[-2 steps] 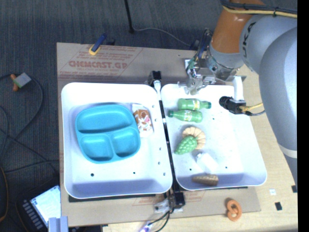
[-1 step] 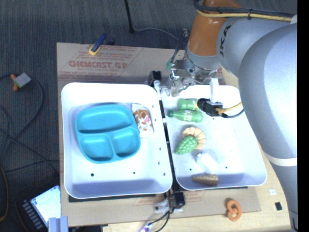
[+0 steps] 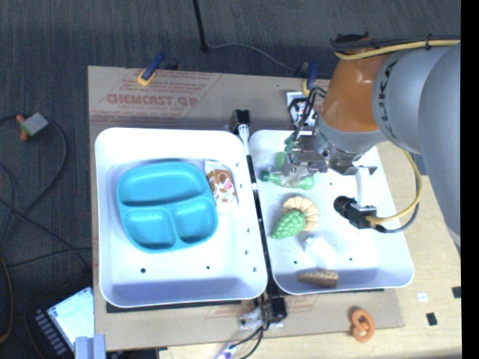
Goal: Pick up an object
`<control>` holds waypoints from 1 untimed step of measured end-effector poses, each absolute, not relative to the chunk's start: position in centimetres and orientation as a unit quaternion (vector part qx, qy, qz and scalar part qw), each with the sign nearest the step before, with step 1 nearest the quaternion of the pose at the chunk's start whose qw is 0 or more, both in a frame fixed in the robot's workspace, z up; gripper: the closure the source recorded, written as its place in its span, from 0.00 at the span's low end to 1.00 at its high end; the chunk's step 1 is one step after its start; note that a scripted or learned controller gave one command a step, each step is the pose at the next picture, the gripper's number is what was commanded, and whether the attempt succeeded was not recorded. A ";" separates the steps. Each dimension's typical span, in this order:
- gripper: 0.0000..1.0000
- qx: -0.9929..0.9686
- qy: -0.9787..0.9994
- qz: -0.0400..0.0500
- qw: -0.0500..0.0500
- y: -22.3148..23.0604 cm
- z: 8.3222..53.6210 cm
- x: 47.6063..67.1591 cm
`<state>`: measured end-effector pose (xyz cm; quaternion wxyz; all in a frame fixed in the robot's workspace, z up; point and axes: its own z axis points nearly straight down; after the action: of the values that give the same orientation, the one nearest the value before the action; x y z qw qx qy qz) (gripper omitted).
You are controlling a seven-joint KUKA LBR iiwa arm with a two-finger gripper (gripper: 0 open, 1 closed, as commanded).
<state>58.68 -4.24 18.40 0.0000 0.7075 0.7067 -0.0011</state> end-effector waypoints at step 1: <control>1.00 0.707 0.707 0.001 0.002 -9.6 13.1 64.0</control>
<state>63.99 -9.62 13.08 0.0023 0.7072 0.7070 0.0006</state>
